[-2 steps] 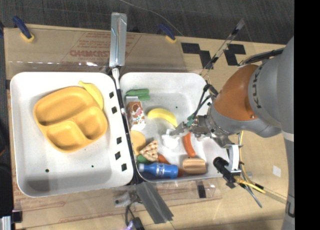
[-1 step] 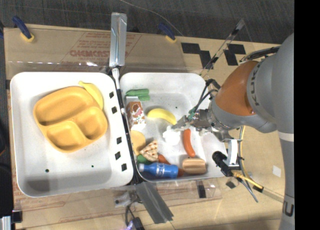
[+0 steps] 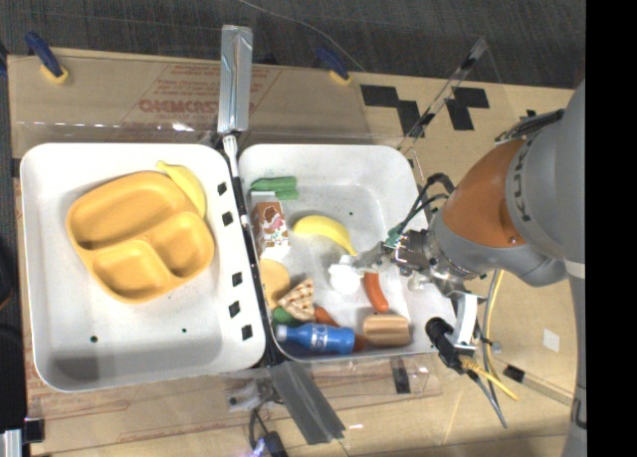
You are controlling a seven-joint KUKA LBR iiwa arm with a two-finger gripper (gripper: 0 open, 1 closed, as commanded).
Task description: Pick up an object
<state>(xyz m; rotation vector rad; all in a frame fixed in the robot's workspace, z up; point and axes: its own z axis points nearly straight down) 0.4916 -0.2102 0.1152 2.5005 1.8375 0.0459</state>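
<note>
The arm's orange band and grey wrist rise closest to the lens, above the right bin [image 3: 398,161]. The gripper [image 3: 360,264] is poised over a small white object [image 3: 343,279] mid-bin; whether anything is grasped cannot be told. That object is judged light, smooth, perhaps slippery, best pinched across its middle. Just beside it lie a red sausage [image 3: 374,292] and a banana [image 3: 324,231]; a blue bottle [image 3: 317,339] and a bun [image 3: 385,328] are found nearer the bin's front wall.
</note>
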